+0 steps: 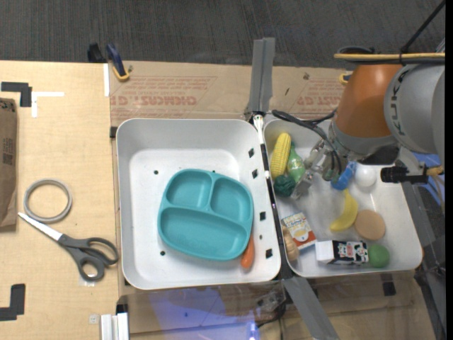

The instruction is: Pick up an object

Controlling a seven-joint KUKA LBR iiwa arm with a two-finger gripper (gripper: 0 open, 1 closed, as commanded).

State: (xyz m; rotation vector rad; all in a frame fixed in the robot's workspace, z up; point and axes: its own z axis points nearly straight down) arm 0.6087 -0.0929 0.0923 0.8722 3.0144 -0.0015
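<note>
**Gripper low in the right bin, beside the corn**

Over the right bin (407, 211), the grey arm comes in from the right, orange band above the wrist. Gripper (316, 167) sits down among the objects in the bin's upper left part. Finger spacing: cannot tell, the metal parts blur together, and nothing is plainly seen between them.

Right bin contents:
- Corn cob (281, 153), yellow, lying along the left wall, just left of the gripper.
- Green item (291, 172) at the corn's lower end, touching or nearly touching the gripper; kind unclear.
- Blue piece (343, 176) just right of the gripper.
- White ball-like object (365, 177) beside the blue piece.
- Banana (346, 213), mid-bin.
- Tan round object (369, 225) just right of the banana.
- Small printed packet (296, 230) near the left wall, lower part.
- Black-and-white carton (343, 251) along the lower edge, lying flat.
- Green ball (379, 255) at the carton's right end.

Left bin (134, 190): teal divided plate (205, 214) in the middle; an orange carrot-like piece (247, 255) at the plate's lower right edge.

Bench, far left: scissors (74, 245) with grey handles; a tape ring (47, 200) just above them.
</note>
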